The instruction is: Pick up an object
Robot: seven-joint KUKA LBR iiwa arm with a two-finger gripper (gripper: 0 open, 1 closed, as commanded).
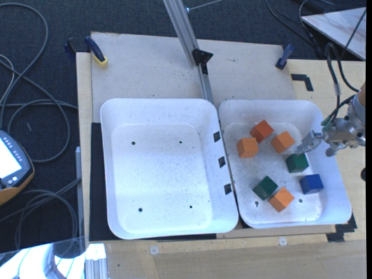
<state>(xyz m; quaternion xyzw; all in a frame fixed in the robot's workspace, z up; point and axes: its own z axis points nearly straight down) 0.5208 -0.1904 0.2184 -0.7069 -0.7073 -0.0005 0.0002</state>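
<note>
The right bin (325,214) holds several small cubes. Orange cubes lie at the back (262,130), beside it to the right (283,142), to the left (247,147) and near the front (282,199). One green cube (297,163) sits right of centre and another green cube (266,187) towards the front. A blue cube (311,183) lies near the right wall. My gripper (318,148) hangs over the bin's right side, open, with one fingertip (304,146) just above the right-hand green cube. Nothing is between the fingers.
The left bin (116,121) stands beside the right one, the two sharing a middle rim. A slanted metal rail (185,28) runs down to the bins' back edge. Cables lie on the dark floor at the left, and blue clamps (96,50) hold the board's back corners.
</note>
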